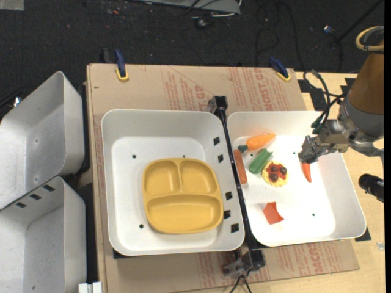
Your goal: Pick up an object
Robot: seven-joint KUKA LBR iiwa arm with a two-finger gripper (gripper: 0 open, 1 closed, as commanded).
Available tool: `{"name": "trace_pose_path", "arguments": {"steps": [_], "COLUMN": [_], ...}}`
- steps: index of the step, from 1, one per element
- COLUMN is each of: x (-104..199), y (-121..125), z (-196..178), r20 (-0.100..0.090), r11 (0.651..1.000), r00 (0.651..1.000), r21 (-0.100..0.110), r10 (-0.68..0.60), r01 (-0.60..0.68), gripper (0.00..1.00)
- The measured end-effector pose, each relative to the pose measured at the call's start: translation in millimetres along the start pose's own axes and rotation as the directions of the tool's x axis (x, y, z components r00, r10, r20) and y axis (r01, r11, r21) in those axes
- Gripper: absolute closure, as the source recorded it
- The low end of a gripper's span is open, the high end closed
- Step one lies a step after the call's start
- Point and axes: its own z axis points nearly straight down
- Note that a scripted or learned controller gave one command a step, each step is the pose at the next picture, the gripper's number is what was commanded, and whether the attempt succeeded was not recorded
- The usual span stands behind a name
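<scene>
The right bin (342,215) holds several toy foods. An orange carrot (261,140) lies at the back, with a green vegetable (259,160) just in front of it. A brown sausage (240,166) runs along the left wall. A yellow tart with dark berries (276,173) sits in the middle. A red wedge (272,213) lies toward the front, and a small red chili (306,171) to the right of the tart. My gripper (309,151) hangs just above the chili's far end, low over the bin floor. Nothing shows held in it.
The left bin (122,133) carries a yellow divided plate (182,195). A black divider (229,163) runs between the bins. Two tilted white bins (36,163) stand off the bench at the left. Cables trail by my wrist at the right.
</scene>
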Motion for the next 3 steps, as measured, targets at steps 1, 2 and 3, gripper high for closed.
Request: {"name": "trace_pose_path", "arguments": {"steps": [1, 2, 3], "x": [61, 116, 168], "y": [3, 1, 1], "z": [0, -4, 15], "r20": [-0.001, 0.000, 0.000], "r11": [1.000, 1.000, 1.000], "r00": [1.000, 1.000, 1.000], "r21": [-0.001, -0.001, 0.002], "r10": [-0.002, -0.001, -0.001], "r01": [0.002, 0.001, 0.001], "gripper": [1.00, 1.00, 1.00]}}
